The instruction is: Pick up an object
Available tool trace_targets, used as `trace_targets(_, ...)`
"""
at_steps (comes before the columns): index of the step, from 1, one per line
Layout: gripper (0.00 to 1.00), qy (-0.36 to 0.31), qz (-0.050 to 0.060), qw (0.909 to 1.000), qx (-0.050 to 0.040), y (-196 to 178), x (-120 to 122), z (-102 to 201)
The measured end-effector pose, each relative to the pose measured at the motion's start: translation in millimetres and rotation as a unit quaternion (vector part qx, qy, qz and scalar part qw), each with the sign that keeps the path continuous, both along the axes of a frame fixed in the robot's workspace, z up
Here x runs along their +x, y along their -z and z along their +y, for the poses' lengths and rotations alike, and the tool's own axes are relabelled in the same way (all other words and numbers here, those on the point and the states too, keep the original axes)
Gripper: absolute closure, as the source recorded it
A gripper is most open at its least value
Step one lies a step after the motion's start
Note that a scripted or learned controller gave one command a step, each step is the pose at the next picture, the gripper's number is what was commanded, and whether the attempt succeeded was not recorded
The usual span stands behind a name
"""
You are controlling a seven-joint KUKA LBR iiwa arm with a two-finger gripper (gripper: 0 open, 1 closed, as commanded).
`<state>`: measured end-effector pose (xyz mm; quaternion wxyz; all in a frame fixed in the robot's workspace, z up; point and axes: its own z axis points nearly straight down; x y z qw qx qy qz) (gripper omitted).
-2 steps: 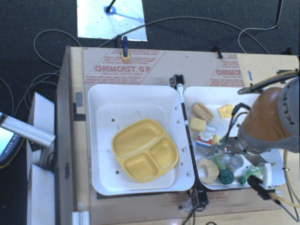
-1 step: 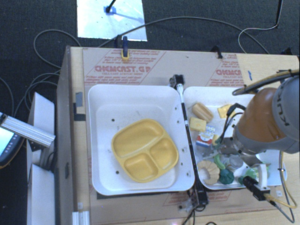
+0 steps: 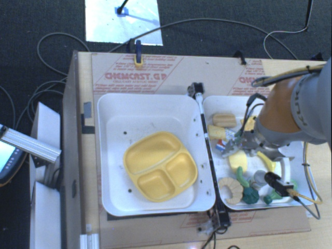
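The arm's two-finger gripper (image 3: 239, 137) hangs low over the right white bin (image 3: 218, 107); the tan oblong bread roll (image 3: 224, 120) lies lengthwise left-to-right nearby.

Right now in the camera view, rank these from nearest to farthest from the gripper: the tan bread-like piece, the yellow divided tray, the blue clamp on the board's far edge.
Measured from the gripper in the right bin:
1. Tan bread-like piece, same bin, just beyond it.
2. Yellow divided tray, left bin, across the divider.
3. Blue clamp, at the board's far edge, up-left.

One fixed cam overhead, slanted down on both bins (image 3: 155, 108).
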<state>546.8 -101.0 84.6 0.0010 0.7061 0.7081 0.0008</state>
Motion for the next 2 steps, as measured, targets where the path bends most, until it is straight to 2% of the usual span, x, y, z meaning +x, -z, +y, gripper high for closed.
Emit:
trace_targets(1,0.0,-0.001,0.0,1.0,-0.0002,0,62,-7)
trace_targets(2,0.0,0.001,0.002,1.0,0.0002,0,-8,-4)
